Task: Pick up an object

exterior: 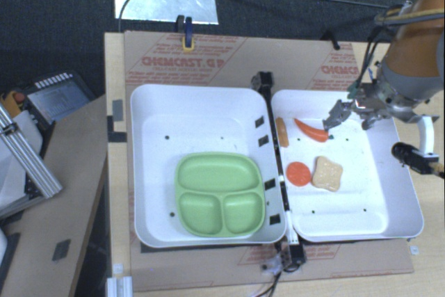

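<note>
Four small food toys sit in the right bin (400, 219): a curved glossy red pepper (311, 129), a thin orange stick (281, 131), a flat red disc (299, 173) and a lumpy tan bread piece (327, 173). Left bin (149, 108) has a smooth green divided plate (219, 193). Tool (345, 113) is just right of the pepper's tip, seems open, holding nothing.
</note>
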